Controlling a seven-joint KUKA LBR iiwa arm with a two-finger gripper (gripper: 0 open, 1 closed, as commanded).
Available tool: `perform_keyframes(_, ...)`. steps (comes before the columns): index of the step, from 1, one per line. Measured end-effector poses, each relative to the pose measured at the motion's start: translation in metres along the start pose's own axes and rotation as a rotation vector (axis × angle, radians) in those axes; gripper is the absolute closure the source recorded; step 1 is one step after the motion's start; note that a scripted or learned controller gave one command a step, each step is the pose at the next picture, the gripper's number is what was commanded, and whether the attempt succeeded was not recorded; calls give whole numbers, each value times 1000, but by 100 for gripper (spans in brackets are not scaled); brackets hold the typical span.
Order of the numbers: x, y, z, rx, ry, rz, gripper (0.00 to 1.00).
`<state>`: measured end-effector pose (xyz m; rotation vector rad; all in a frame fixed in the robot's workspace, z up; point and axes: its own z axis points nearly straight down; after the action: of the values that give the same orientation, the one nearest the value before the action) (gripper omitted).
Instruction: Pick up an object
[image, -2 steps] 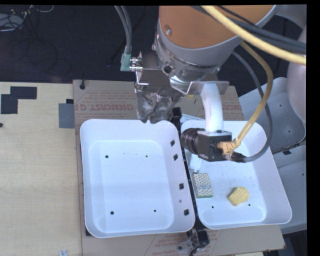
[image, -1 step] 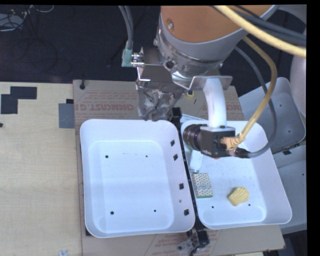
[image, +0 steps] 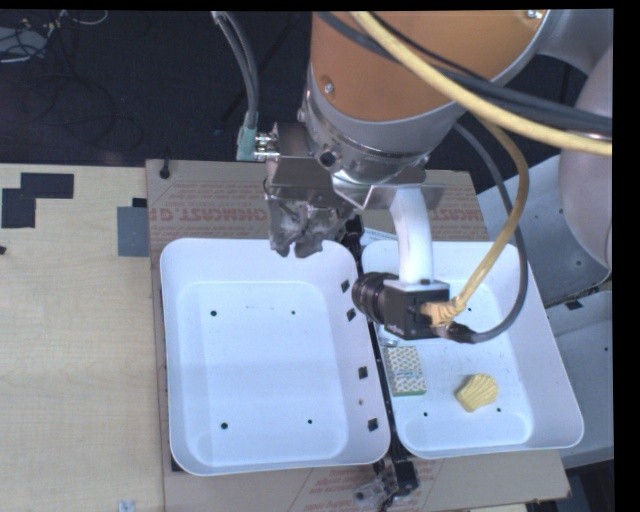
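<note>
I read this as the approach step: my tool (image: 300, 235) hangs over the left bin's (image: 190, 440) far edge, its grip state unclear, so next it must cross to the yellow shell-shaped piece (image: 477, 392) near the right bin's (image: 555, 420) near-right corner.

Two shallow white bins side by side on a cardboard sheet (image: 200, 190) with red print. Left bin (image: 190, 290): small dark holes in the floor. Right bin (image: 545, 400): bare rim at the near corner. Black clips (image: 362, 373) along the seam between them. Plywood benchtop (image: 70, 350) to the left, with dark squares.
</note>
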<state>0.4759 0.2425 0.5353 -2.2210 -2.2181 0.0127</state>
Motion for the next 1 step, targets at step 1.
perform_keyframes(1, 0, 137, 14, -6, 0, 3, 100)
